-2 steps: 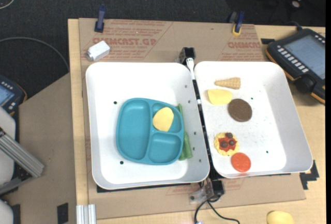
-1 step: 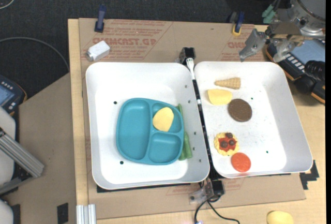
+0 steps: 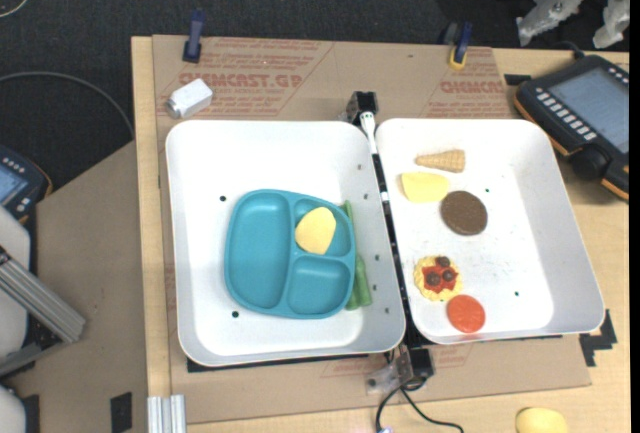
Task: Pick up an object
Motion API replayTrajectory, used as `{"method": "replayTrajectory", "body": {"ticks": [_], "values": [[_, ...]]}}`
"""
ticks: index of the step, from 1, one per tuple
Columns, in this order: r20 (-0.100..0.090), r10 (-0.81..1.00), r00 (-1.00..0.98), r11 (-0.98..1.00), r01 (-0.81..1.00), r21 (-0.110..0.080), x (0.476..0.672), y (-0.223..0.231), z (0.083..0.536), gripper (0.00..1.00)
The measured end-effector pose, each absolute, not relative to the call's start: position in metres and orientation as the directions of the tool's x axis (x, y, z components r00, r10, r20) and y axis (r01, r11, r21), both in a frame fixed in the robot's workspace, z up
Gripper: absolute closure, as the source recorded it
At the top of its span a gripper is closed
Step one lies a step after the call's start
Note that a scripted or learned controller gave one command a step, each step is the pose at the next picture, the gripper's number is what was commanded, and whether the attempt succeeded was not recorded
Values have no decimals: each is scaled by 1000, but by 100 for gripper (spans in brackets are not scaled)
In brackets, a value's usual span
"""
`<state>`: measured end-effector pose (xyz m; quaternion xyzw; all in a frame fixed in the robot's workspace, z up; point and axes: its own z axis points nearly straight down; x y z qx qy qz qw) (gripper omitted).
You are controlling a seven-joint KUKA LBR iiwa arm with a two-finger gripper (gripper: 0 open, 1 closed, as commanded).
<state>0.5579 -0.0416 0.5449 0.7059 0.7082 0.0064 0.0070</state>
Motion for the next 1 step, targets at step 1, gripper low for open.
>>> {"method": "replayTrajectory", "body": {"ticks": [1], "values": [[2, 1000, -10, 10, 1000, -5, 552, 46, 502, 0]]}}
